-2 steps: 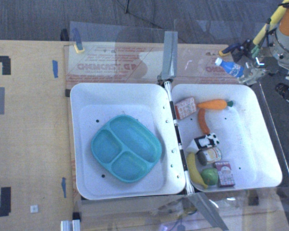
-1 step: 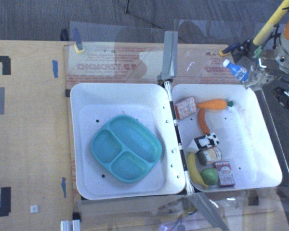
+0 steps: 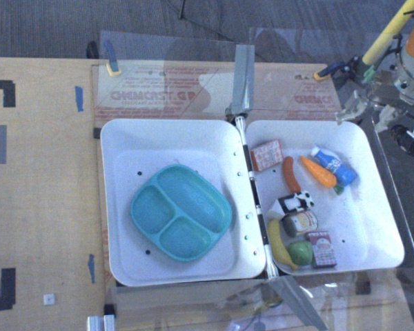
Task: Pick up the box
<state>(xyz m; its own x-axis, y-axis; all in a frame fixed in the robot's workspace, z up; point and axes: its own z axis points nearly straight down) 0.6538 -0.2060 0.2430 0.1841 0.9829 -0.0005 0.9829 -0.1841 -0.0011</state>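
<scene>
We saw the arm (image 3: 408,43) at the upper right edge of the view, with a sliver of its orange band at the very border. The gripper (image 3: 362,105) hung below it (grey and blurred), pointing down and to the left, nothing visibly in its grasp.

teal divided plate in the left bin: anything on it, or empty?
Empty. The teal divided plate lies flat in the left bin, and all three compartments show only bare teal surface.
</scene>
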